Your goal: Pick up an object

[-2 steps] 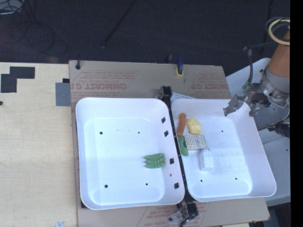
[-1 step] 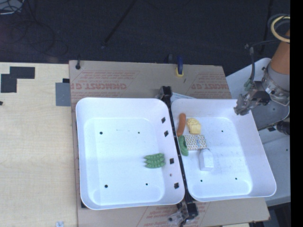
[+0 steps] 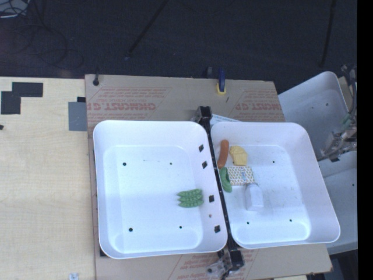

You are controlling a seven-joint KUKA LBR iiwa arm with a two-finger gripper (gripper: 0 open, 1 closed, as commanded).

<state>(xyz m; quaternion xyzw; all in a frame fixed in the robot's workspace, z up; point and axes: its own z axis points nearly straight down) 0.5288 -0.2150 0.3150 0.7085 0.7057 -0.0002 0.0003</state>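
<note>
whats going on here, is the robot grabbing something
Nothing is being handled right now. Two shallow white bins sit side by side. The left bin holds a green pea-pod toy. The right bin holds an orange sausage-shaped toy, a yellow block, a patterned packet, a small green piece and a clear item.

The left bin [image 3: 116,139] lies open apart from green pea pods [image 3: 190,198] at lower right. The right bin [image 3: 291,214] is crowded along its left wall; its right half is open.

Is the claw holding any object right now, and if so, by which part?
Nothing is seen held. The green pea pods lie in the left bin; the other items lie in the right bin.
</note>
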